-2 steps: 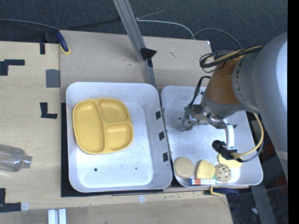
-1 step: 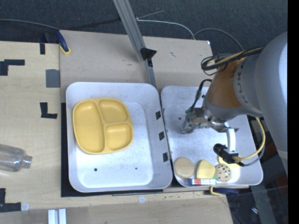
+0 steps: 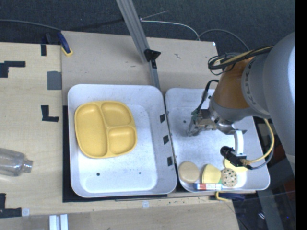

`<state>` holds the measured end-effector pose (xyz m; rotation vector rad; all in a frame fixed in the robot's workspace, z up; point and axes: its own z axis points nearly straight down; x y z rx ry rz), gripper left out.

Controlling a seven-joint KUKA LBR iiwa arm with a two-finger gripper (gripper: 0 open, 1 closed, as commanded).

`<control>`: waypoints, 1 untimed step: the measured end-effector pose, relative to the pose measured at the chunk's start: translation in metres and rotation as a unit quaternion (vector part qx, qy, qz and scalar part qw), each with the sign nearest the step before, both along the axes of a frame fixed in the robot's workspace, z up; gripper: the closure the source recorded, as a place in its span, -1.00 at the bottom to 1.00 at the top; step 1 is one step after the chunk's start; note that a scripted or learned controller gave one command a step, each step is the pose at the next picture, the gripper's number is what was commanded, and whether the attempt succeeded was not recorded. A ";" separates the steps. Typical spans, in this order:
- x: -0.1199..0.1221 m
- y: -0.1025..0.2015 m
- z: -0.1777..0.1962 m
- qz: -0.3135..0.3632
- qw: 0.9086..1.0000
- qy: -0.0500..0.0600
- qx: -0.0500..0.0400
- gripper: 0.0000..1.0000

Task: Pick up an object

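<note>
Arm (image 3: 249, 87): grey, orange band above the wrist, reaching in from the right over the right bin.
Tabletop (image 3: 29, 104): pale wood with black tape marks; grey board under both bins.
Left bin (image 3: 115, 176): white, shallow, holding a yellow divided plate (image 3: 105, 128) with three compartments, lying flat toward the far left corner.
Right bin (image 3: 180, 128): white, mostly bare floor near the hand, objects crowded along the near edge.
Metal pole (image 3: 134, 25): slanting down from the top to the gap between the bins.
Clear bottle (image 3: 12, 162): on its side at the left edge, well apart from the bins.
Hand (image 3: 194, 127): low over the right bin floor; open or closed, cannot tell.
Objects: tan round piece (image 3: 188, 171), yellow piece (image 3: 210, 174), spotted cookie-like disc (image 3: 230, 178), side by side, well apart from the hand.
</note>
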<state>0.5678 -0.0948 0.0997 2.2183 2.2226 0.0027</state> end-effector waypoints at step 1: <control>-0.004 0.002 -0.010 -0.001 1.000 0.001 -0.001 1.00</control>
